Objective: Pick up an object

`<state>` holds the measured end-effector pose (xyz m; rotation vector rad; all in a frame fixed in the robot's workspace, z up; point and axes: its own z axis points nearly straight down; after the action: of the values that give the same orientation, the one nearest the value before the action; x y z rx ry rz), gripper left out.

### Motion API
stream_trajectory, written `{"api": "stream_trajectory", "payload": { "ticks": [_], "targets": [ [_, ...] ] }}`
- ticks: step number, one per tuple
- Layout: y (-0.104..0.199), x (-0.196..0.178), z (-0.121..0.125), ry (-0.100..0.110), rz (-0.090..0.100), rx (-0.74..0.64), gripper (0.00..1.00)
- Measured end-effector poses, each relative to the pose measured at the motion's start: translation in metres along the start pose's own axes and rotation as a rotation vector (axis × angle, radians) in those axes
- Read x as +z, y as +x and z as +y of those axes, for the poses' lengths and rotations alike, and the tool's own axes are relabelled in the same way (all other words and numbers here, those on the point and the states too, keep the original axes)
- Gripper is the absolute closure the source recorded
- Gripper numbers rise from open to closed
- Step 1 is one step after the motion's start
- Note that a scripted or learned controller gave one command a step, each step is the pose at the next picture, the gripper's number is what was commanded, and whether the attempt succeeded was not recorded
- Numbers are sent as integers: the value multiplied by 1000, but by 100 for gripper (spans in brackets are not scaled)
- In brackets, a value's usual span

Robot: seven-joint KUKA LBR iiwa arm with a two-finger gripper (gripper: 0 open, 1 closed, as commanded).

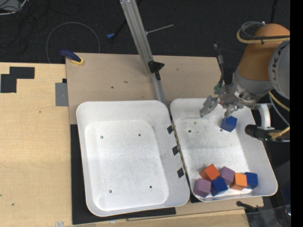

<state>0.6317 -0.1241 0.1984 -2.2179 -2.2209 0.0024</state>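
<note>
The arm is in the approach step of the pick. Its end effector (218, 107) hangs over the far part of the right bin (189, 109), with the two fingers spread apart and nothing between them. A lone blue cube (229, 123) sits just beside it, a little nearer the camera than the right-hand finger (231, 109); whether that finger touches the cube cannot be told from this angle.

Judging from this, the cube is the likely target, and the end effector is not yet centred on it. The next move calls for a short shift toward the cube so that it lies between the fingers, then a descent and a close. If the fingers come down as they stand, one could land on top of the cube or push it aside.

Nearer the camera than the lone blue cube, a cluster of blocks (226, 178) in orange, purple and blue crowds the near corner of the same bin, well apart from the lone cube and out of the way. The left bin (90, 109) lies beyond the dividing rim from the cube. A slanted metal bar (141, 41) rises from the desk (113, 77) behind the bins, off to the left of the cube, and does not seem to block the reach.
</note>
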Motion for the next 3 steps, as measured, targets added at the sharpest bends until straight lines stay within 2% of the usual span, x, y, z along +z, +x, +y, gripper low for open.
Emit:
{"api": "stream_trajectory", "payload": {
  "ticks": [1, 2, 3],
  "targets": [
    [-81, -101, -4, -10, -6, 5, 0],
    [-85, -59, 14, 2, -1, -1, 0],
    [-85, -20, -16, 5, 1, 2, 0]
  ]
}}
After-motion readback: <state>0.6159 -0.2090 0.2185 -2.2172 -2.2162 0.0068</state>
